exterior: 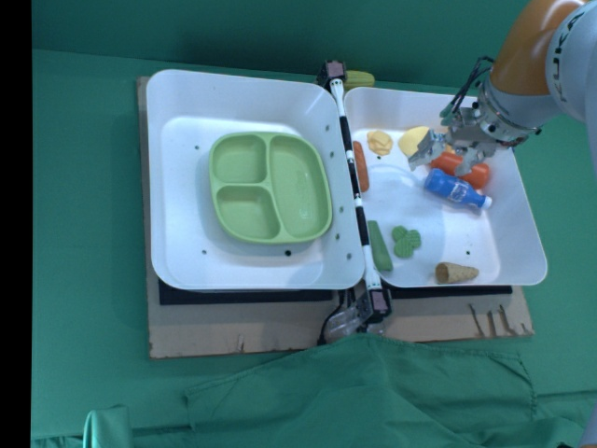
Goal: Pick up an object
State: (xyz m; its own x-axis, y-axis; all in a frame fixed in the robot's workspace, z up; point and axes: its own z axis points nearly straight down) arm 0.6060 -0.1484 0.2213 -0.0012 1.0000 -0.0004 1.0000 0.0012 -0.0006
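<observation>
**Gripper low over the red toy, grasp unclear**

The gripper (446, 149) hangs right above the red-orange toy (464, 165), which lies in the right bin (522, 241) just behind the blue bottle (456, 189). Whether the jaws are spread or closed, I cannot tell. It looks like light, stiff, smooth plastic, likely slippery; pinching across its narrow middle seems safest, clear of the blue bottle.
</observation>
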